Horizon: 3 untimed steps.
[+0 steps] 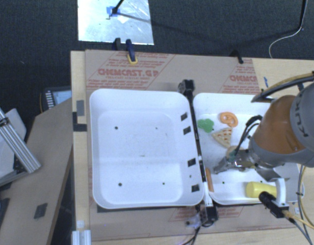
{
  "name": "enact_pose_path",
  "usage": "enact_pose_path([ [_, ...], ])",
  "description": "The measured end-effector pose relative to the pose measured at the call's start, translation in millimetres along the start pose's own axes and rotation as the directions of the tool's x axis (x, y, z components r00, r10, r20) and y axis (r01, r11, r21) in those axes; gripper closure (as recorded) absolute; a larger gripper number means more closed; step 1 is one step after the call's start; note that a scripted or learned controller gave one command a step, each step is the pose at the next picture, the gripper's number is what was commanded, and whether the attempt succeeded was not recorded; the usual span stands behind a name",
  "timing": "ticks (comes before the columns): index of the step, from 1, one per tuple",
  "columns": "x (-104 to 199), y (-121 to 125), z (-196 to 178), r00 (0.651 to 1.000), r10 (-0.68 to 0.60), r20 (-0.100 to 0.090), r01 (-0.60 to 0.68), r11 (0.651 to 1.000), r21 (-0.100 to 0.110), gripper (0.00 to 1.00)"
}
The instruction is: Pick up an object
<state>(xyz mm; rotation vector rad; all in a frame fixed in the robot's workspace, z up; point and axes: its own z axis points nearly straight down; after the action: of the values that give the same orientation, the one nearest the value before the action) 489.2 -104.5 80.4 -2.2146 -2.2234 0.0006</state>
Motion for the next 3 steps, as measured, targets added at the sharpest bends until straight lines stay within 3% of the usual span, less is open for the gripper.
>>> enact_pose_path([
  [1,2,34,-157,1.000,-0.003,0.006,0.003,1.000,-0.023,0.00],
  [2,-86,10,-274,1.000,0.011,0.012,-0.010,1.000,-0.019,0.00],
  [3,-103,-4,-418,1.000,0.002,0.011,-0.002,1.000,-0.023,0.00],
])
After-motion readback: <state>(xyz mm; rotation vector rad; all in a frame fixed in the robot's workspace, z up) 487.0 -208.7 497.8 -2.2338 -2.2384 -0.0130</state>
